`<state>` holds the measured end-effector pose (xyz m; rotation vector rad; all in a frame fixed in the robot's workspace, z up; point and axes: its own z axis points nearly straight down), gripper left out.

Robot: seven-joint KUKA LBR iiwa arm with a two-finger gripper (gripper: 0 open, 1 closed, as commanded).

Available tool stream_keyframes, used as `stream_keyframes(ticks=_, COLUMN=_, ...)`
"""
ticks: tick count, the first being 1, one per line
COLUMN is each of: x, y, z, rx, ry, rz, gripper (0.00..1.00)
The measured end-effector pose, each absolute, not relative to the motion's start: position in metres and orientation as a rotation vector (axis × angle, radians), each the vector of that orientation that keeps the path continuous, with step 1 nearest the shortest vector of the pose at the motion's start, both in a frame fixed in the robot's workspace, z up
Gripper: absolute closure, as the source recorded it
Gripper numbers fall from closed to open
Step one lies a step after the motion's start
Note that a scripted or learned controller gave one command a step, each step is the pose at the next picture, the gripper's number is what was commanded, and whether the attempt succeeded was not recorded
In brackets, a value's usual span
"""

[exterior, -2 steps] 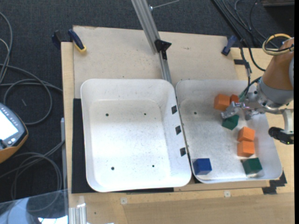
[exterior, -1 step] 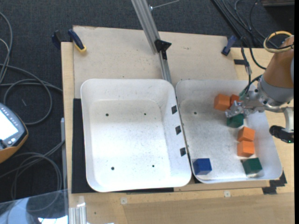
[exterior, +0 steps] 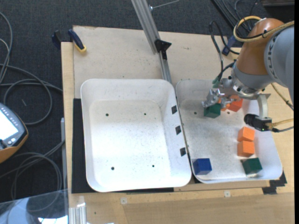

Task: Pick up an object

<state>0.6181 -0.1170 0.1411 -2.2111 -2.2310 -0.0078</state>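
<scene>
Hand (exterior: 214,101) positioned low over right bin (exterior: 224,169), green block (exterior: 212,110) seen directly beneath fingertips; grip state cannot be told. Red block (exterior: 235,104) located just beside.

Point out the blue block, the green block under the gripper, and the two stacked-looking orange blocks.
blue block (exterior: 202,165): camera view, top face.
green block under the gripper (exterior: 213,110): camera view, visible side face.
orange blocks (exterior: 245,141): camera view, where the pair meet, right bin.

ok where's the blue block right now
The blue block sits in the right bin, at its near left corner, well left of the dark green block.
</scene>
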Motion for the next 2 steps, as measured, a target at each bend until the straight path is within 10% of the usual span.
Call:
stream_keyframes(ticks=1, x=0.617, y=-0.123, z=0.151, rx=-2.219, ry=-2.226, rz=-0.003, gripper=1.00)
stream_keyframes(ticks=2, x=0.668, y=0.010, z=0.202, rx=-2.212, ry=-2.233, rz=-0.011, gripper=1.00)
